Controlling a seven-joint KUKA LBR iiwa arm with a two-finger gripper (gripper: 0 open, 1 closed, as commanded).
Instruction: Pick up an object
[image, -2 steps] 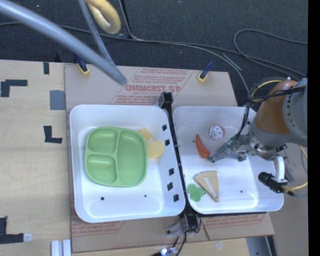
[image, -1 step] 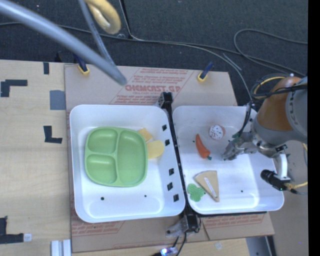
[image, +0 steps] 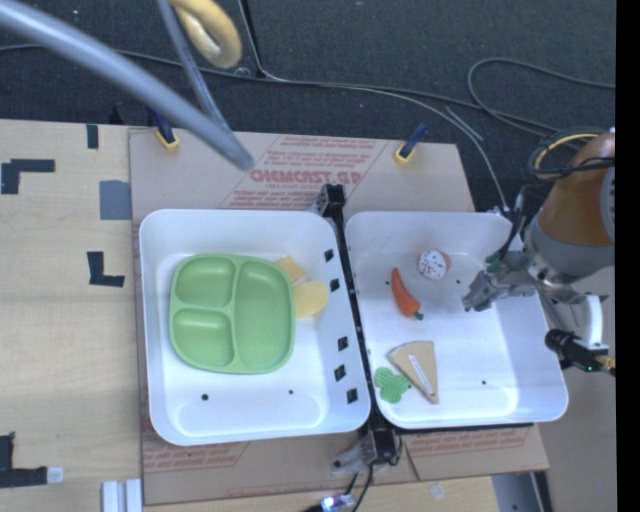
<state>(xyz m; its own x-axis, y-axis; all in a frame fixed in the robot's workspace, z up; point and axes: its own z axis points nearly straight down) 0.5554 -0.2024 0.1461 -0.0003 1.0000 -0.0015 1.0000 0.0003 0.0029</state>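
While reaching in over the right bin (image: 520, 400), hovering claw (image: 478, 296), clenched or released impossible to tell, nearing pickable toys: orange carrot (image: 404, 293), round clock-face disc (image: 432, 264), sandwich wedge (image: 417, 367). Resting apart: green divided plate (image: 231, 312).

The grey two-finger gripper (image: 482, 292) hung over the right white bin (image: 530, 400) — near a small orange toy carrot (image: 403, 293), not touching it.

Arm (image: 575, 225): rounded grey housing with an orange band above the wrist. Black and yellow cables loop at its top. Gripper (image: 478, 297): dark grey metal, small. A black fitting sits on the white lower part.
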